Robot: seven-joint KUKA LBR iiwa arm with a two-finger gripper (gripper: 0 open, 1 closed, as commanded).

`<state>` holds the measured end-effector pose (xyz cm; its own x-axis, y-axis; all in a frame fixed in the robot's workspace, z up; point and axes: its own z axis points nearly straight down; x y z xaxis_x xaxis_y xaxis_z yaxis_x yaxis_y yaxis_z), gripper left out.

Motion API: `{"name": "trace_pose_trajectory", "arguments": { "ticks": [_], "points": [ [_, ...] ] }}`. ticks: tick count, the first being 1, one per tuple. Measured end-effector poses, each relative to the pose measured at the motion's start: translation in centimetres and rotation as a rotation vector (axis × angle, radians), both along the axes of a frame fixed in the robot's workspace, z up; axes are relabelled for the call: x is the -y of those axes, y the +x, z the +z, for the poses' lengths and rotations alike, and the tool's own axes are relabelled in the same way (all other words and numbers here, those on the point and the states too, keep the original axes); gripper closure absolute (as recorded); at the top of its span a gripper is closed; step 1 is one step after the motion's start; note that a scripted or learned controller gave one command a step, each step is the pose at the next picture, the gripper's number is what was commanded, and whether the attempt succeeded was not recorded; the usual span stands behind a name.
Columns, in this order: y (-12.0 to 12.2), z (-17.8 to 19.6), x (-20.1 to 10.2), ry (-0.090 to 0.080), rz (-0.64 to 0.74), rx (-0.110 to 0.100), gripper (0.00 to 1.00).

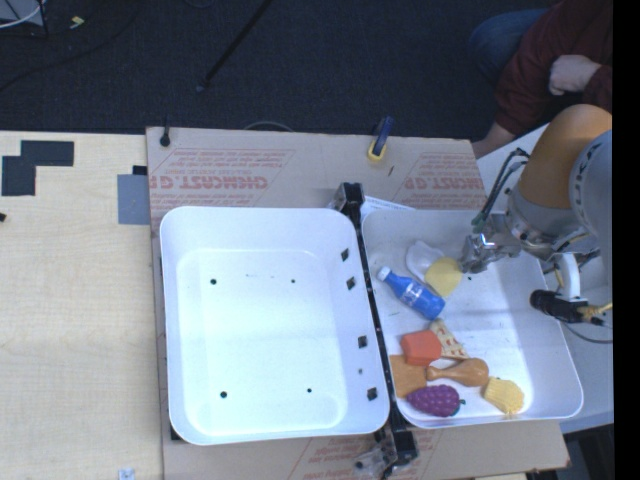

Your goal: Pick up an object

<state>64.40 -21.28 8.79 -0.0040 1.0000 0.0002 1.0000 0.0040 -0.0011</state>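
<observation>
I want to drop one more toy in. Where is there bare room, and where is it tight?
The left bin is bare floor from wall to wall. In the right bin, a bare strip runs along the right side, between the blue bottle and the right rim. It is crowded along its near edge: orange block, grapes, yellow piece. The hand hangs by the yellow lump.

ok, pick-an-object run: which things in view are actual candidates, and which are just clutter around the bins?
In play, all in the right bin:
- blue bottle
- pale yellow piece, next to the pincer
- orange block
- purple grapes
- tan wooden piece
- yellow ridged toy

Lying about:
- left bin
- blue and yellow clamp on the cardboard
- person at top right
</observation>
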Motion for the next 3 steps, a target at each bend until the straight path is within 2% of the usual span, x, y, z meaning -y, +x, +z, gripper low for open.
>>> {"name": "trace_pose_trajectory", "arguments": {
  "ticks": [1, 2, 3],
  "points": [
    [-1.5, 0.0, -0.1, 0.000, -0.003, -0.002, 1.00],
    [0.1, 0.0, 0.0, 0.000, -0.003, 0.002, 1.00],
    [0.0, 0.0, 0.0, 0.000, -0.002, 0.000, 1.00]
  ]
}}
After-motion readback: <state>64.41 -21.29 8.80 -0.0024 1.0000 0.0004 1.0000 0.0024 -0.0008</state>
